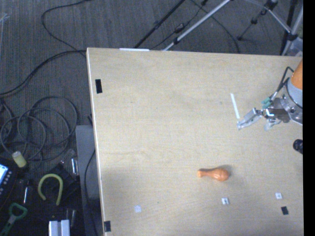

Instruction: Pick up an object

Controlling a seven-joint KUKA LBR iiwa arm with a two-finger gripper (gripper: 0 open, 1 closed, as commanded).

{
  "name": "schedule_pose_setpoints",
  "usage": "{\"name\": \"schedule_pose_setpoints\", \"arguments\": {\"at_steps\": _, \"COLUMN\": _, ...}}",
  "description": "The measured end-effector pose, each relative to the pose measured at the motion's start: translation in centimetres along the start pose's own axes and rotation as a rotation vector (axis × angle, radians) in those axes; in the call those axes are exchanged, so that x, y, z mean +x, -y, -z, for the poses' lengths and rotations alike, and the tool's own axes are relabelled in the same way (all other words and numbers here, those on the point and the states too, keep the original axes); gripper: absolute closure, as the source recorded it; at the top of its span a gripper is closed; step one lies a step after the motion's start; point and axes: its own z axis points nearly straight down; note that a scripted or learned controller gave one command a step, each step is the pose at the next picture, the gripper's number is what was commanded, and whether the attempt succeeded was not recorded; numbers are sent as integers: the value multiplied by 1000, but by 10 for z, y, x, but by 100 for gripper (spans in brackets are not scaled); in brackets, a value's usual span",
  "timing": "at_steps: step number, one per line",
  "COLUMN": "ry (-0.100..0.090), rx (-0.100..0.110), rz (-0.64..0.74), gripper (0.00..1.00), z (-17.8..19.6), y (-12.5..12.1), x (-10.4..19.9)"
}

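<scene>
The tool (255,119) hangs near the bench's (162,132) right edge with its fingers spread apart, nothing between them. A white stick (235,106) lies just beside it. The orange pear-shaped object (214,174) lies nearer the front edge, well apart.

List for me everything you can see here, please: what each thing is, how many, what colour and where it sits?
Bench top: one, pale wood, filling the middle and right.
Orange object: one, orange, pear-shaped, lying on the bench toward the lower right.
White stick: one, white, thin, on the bench just left of the gripper.
Small markers: a few, white and black, near the bench's lower edge; one black mark at upper left.
Cables: several, dark, looped on the grey floor at left.
Hook-shaped item: one, yellow-green, floor at lower left.
Stand legs: several, metal, top.
Gripper: one, grey metal, right edge, above the bench.
</scene>
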Motion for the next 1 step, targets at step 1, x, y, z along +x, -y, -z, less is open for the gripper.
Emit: {"name": "schedule_pose_setpoints", "arguments": {"at_steps": 1, "ry": 5, "rx": 0, "rz": 34, "gripper": 0, "z": -24, "y": -48, "x": -5}}
